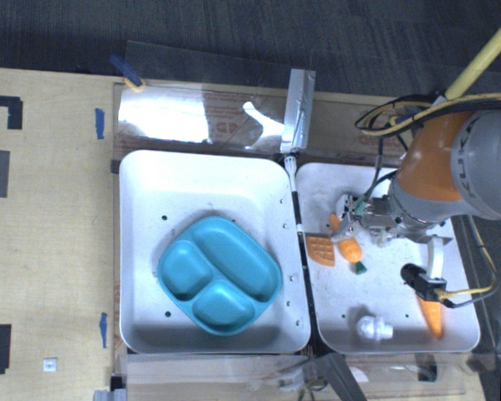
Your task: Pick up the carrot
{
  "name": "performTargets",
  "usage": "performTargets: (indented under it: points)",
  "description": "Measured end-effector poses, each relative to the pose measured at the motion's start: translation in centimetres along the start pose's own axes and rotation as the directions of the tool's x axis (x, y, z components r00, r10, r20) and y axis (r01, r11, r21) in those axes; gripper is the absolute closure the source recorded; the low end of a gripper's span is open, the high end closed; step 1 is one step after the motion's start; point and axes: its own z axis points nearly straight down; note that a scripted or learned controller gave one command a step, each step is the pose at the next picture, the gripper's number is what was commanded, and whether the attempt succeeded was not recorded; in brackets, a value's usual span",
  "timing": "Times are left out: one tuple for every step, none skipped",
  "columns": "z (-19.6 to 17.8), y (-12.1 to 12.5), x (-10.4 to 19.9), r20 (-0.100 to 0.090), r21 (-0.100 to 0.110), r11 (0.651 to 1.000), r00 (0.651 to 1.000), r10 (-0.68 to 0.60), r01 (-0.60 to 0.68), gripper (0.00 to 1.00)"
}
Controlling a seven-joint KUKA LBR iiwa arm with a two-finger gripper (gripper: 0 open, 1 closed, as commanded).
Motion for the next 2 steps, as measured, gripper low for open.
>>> performTargets:
  points:
    - [-0.8,-0.1,0.1,-0.001,0.003,1.000,1.000,0.001,-0.001,1.00]
    - [-8.6,8.0,5.8,0.000,0.014,0.951,0.951,0.310,-0.310,1.00]
